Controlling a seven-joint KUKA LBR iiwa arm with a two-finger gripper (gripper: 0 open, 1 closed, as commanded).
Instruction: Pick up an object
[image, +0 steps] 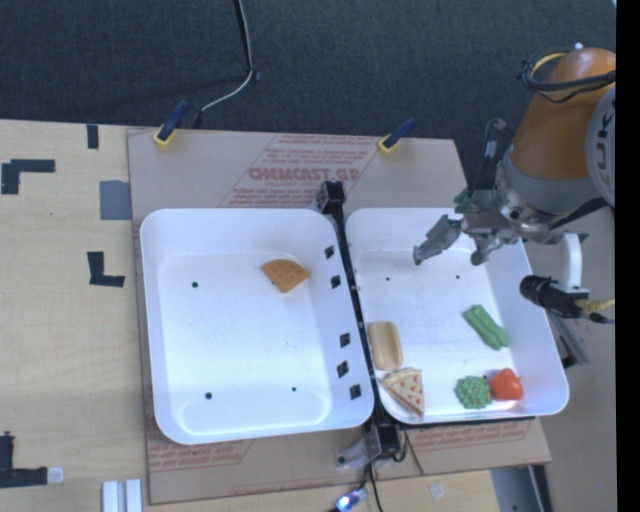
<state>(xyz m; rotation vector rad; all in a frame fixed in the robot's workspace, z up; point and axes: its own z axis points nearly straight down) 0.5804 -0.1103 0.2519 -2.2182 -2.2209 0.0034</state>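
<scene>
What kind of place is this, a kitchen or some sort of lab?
Most likely a robotics lab bench, not a kitchen. A grey and orange arm reaches over two white bins set on a clamped cardboard sheet, and the food looks like toys, such as the broccoli and tomato.

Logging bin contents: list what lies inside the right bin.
Right bin holds a bread roll, sandwich wedge, green pod, broccoli and red tomato. The gripper hangs over its far end, hiding some floor beneath.

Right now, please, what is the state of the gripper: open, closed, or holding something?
Gripper: open, holding nothing, above the right bin.
</scene>
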